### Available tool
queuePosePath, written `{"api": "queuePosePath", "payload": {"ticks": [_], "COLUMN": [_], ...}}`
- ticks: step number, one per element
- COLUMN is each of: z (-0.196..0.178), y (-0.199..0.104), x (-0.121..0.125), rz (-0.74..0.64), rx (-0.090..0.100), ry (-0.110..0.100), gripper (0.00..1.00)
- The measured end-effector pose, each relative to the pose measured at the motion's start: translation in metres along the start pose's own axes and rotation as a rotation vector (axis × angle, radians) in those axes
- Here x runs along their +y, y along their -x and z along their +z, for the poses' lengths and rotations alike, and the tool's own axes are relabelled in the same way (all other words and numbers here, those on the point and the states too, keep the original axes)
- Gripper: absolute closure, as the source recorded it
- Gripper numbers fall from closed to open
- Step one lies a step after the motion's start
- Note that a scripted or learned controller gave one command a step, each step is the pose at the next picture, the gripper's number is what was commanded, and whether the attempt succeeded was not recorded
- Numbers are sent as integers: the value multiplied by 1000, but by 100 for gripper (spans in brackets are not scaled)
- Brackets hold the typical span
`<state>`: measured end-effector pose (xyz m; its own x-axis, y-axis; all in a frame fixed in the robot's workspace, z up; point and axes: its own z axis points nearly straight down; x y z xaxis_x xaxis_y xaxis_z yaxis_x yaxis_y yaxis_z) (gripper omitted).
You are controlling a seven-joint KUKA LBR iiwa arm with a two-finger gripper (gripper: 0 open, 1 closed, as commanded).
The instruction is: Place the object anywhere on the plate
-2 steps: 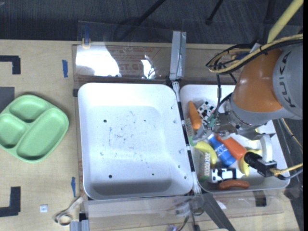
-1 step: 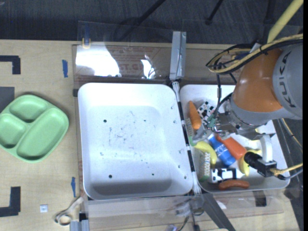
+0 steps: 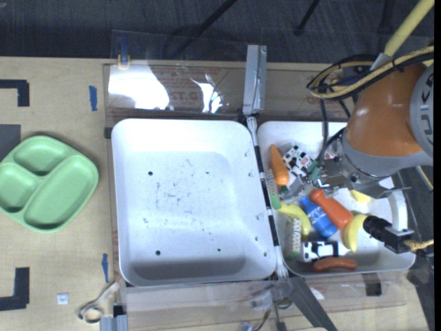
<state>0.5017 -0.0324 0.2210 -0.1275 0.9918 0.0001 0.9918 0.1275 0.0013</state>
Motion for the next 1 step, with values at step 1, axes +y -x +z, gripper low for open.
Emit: {"api": "queuePosePath", "payload": {"ticks": [1], "z": [12], "y": [12], "x": [64], "rz": [102], "rx": [0], "ry": [-1], "gripper": [0]}}
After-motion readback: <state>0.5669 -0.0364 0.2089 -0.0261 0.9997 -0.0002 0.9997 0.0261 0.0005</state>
